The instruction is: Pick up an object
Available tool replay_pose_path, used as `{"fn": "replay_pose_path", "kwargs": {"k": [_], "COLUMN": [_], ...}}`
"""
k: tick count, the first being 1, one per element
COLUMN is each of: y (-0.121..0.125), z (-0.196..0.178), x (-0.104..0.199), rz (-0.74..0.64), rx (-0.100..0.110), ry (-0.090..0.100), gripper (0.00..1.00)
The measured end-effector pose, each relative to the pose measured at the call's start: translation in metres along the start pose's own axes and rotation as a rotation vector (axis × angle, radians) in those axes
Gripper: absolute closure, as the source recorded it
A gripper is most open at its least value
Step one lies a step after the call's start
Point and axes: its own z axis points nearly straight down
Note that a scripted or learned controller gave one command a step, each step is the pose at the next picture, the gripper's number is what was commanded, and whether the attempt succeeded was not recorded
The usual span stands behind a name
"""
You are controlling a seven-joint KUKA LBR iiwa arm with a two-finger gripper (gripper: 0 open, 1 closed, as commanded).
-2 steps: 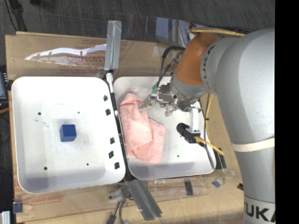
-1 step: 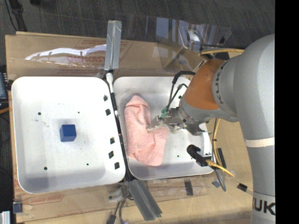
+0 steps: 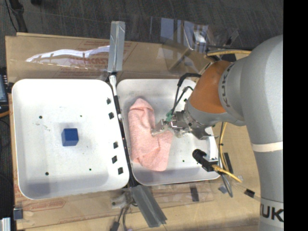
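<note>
Bench, two white bins; gripper [image 3: 161, 130] at pink cloth [image 3: 147, 134] edge, right bin [image 3: 192, 177]. Grasp state: cannot tell. Pinch thick fold, lift straight.

Two bins sit side by side on the bench, touching along their inner walls. In the left bin [image 3: 29, 100] a cube [image 3: 70, 136] lies alone, a little left of the middle, well apart from every wall. In the right bin [image 3: 144, 86] a cloth [image 3: 145, 141] lies along the left side — just beside the shared wall, running from near the far end toward the near wall. The gripper [image 3: 162, 128] reaches in from the right and meets the cloth's right edge, with the arm [image 3: 250, 90] over the bin's right part.
</note>
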Motion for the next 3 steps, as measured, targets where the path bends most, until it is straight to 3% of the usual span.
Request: {"fn": "replay_pose_path", "kwargs": {"k": [1,2,3], "y": [0.016,0.017,0.054], "z": [0.001,-0.007,-0.098], "x": [0.048,0.049,0.092], "rz": [0.173,0.169,-0.073], "rx": [0.0,0.006,0.003], "ry": [-0.001,0.001,-0.001], "gripper": [0.0,1.0,1.0]}}
